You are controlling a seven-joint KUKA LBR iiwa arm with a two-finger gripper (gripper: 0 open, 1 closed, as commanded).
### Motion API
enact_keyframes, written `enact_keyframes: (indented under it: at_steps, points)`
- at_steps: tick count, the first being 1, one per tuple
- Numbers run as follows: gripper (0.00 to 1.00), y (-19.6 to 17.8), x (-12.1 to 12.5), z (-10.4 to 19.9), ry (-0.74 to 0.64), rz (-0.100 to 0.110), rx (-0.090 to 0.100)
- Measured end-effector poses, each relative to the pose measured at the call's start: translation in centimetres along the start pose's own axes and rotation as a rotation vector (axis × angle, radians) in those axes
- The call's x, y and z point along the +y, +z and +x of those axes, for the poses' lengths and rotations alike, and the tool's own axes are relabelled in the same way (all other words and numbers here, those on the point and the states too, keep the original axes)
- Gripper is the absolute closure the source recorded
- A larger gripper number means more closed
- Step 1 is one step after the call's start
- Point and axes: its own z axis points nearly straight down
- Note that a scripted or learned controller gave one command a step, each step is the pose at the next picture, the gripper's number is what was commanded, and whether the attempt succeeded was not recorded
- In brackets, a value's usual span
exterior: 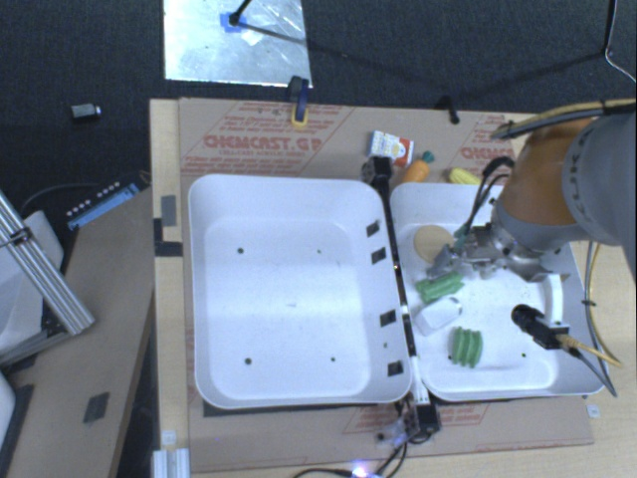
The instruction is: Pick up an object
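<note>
White bins [289, 207], a ribbed green piece [465, 347], a tan disc [431, 240], grey arm [597, 182] with orange band [537, 172].

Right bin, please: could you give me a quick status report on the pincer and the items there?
Pincer low in right white bin, above green cylindrical piece. Nothing seen gripped. Ribbed green block, tan round disc and white piece close by.

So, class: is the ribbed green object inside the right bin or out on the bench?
Inside. The ribbed green object lies on the right bin floor, within its white walls.
</note>
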Motion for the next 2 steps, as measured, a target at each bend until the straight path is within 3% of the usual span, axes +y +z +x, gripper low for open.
enact_keyframes:
  at_steps: [1, 2]
  points:
    - [0.00, 2.1, 5.2, 2.3, 0.003, -0.013, -0.007]
    - [0.00, 1.9, 9.7, 2.1, 0.005, -0.016, -0.007]
